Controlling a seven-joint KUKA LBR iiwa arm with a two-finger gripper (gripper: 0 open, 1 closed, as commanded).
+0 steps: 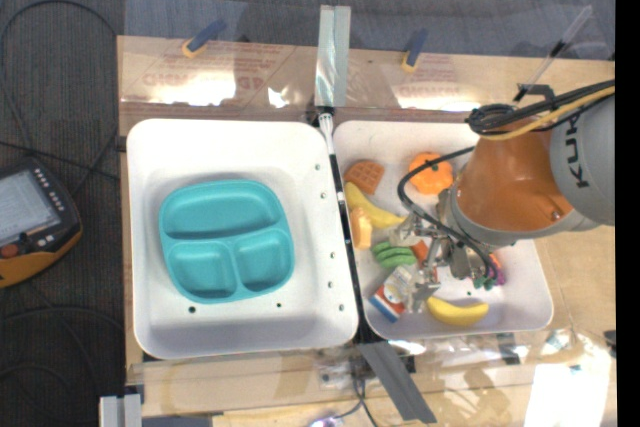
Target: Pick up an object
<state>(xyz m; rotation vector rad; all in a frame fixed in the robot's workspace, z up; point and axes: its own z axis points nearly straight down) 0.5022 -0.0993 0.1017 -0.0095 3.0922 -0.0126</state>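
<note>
A KUKA arm lowers its gripper [425, 260] among toy foods crowding the right bin [535, 300], seeking one to lift; whether it grips anything cannot be told, while the teal tray [226, 237] sits alone in the left bin [150, 315]

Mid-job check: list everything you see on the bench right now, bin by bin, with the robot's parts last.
Bins: 2, white, side by side on the bench.
Divided tray: 1, teal, left bin.
Bananas: 2, yellow, right bin; one near the front edge, one near the divider.
Orange fruit: 1, orange, back of right bin.
Waffle-like piece: 1, brown, back left of right bin.
Green item: 1, green, middle of right bin.
Small packet: 1, white, red and blue, front of right bin.
Handheld pendant: 1, dark with a screen, floor on the left.
Arm: 1, grey and orange, over right bin.
Gripper: 1, down among the toys.
</note>
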